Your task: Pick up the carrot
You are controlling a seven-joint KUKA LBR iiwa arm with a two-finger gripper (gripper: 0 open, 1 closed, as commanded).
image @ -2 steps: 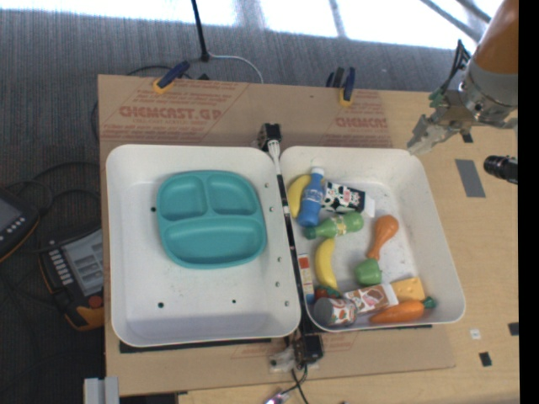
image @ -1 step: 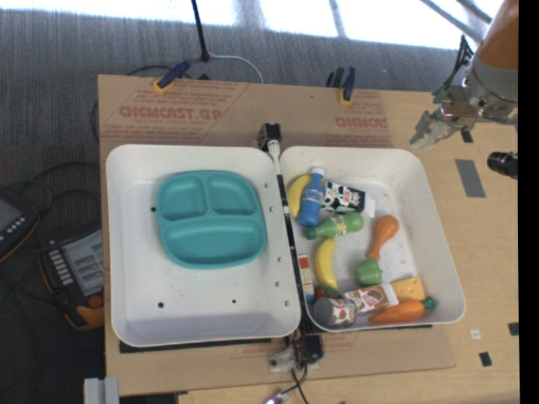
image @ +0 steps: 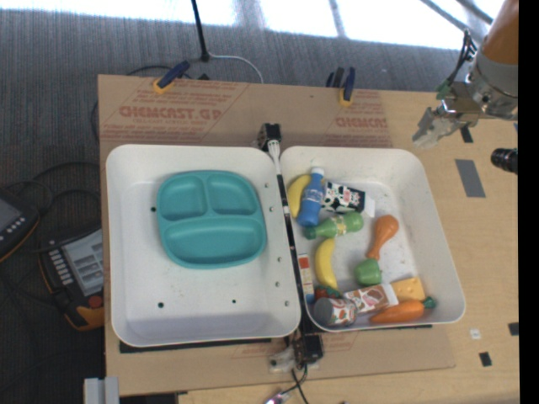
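Arm point(image: 505, 23) — cut off by the frame's upper right edge; only wrist and orange band visible. Gripper point(image: 431, 129): fingers too small and blurred to resolve. Carrot point(image: 402, 312), lower right — left end partly covered by a carton point(image: 364, 300). Grey device point(image: 74, 261) at left edge: labelling unreadable.

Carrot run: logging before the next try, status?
Gripper above the right bin's far corner, holding nothing. Carrot at near edge, untouched. Cheese and carton crowd it.
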